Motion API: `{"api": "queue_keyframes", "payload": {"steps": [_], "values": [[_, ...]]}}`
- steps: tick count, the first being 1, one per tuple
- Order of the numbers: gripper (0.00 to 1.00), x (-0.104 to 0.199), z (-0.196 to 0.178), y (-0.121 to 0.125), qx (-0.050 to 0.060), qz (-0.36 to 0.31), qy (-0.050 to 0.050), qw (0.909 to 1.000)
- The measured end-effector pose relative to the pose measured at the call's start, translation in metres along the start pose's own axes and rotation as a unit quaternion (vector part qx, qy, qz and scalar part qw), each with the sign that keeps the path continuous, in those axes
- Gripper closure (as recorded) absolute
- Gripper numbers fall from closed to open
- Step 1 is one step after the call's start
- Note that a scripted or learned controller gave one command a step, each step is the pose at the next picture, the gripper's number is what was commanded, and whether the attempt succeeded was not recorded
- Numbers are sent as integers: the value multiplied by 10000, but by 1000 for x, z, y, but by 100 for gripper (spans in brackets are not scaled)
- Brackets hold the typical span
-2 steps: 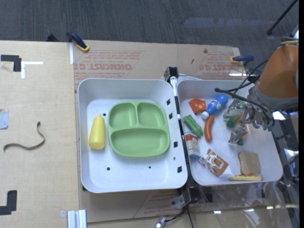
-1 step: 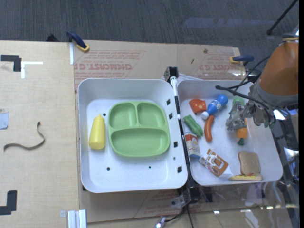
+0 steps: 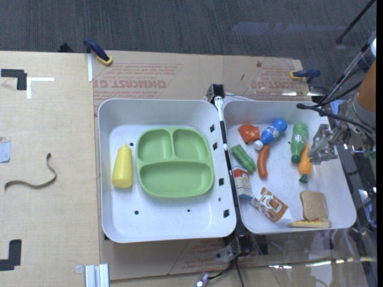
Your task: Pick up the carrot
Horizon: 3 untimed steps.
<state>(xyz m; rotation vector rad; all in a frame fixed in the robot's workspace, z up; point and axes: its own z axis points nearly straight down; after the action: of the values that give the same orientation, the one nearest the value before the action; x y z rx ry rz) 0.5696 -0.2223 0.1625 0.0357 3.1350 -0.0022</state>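
The carrot point(image 3: 305, 163) is a short orange piece lying in the right bin point(image 3: 344, 187), near its right wall, just below a green bottle point(image 3: 298, 140). My gripper point(image 3: 322, 148) hangs low over the bin directly right of the carrot, its metal tip close beside or touching the carrot's upper end. The view is too small to tell how the tip stands against the carrot. The carrot looks to be resting on the bin floor.
The right bin also holds a blue bottle point(image 3: 273, 131), a red packet point(image 3: 248, 132), an orange sausage point(image 3: 263, 161), a green vegetable point(image 3: 243, 158), a can point(image 3: 242, 183), a snack packet point(image 3: 270, 204) and a bread slice point(image 3: 313, 205). The left bin point(image 3: 111, 211) holds a green divided plate point(image 3: 175, 162) and a yellow bottle point(image 3: 122, 167).
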Motion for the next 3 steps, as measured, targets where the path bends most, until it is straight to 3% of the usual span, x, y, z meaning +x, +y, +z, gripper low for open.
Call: {"api": "queue_keyframes", "payload": {"steps": [1,2,3], "values": [[0,0,0,0,-2,-1,3,10000],[0,-56,70,3,-9,180,-1,9998],[0,8,70,1,-10,-919,9,9958]]}}
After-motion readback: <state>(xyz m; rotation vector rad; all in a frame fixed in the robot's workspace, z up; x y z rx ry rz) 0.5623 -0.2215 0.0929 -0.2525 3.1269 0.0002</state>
